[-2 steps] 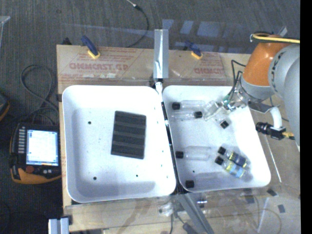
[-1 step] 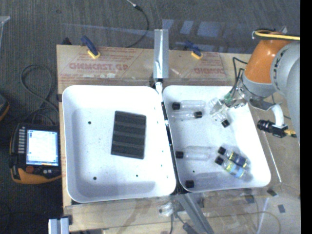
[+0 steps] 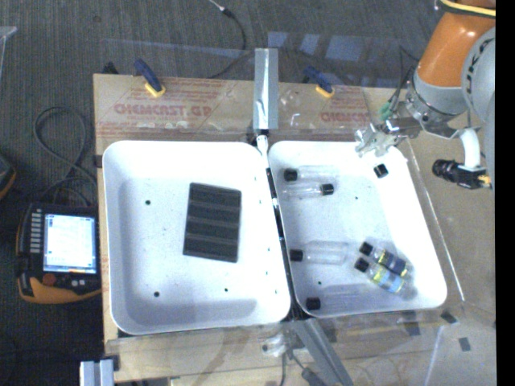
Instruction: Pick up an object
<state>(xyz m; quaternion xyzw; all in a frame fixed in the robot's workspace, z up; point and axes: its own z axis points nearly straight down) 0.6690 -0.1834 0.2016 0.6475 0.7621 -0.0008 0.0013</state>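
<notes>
My gripper (image 3: pixel 375 140) hangs over the far right corner of the right bin (image 3: pixel 426 240), below the arm's orange band (image 3: pixel 451 51). A small black piece (image 3: pixel 381 170) lies on the bin floor just beneath it. Two clear vials with black caps (image 3: pixel 310 182) lie at the bin's far left. Another clear vial (image 3: pixel 322 254) rests mid-bin, and one more (image 3: pixel 334 300) lies along the near wall. A cluster of small bottles with dark caps and blue-yellow labels (image 3: pixel 383 267) sits near the right. A black ridged block (image 3: pixel 213 222) lies flat in the left bin (image 3: pixel 129 296).
A handheld pendant with a lit screen (image 3: pixel 60 252) lies left of the bench. Clamps (image 3: pixel 149 77) hold a cardboard sheet behind the bins. A metal strip (image 3: pixel 265 91) stands at the back between the bins.
</notes>
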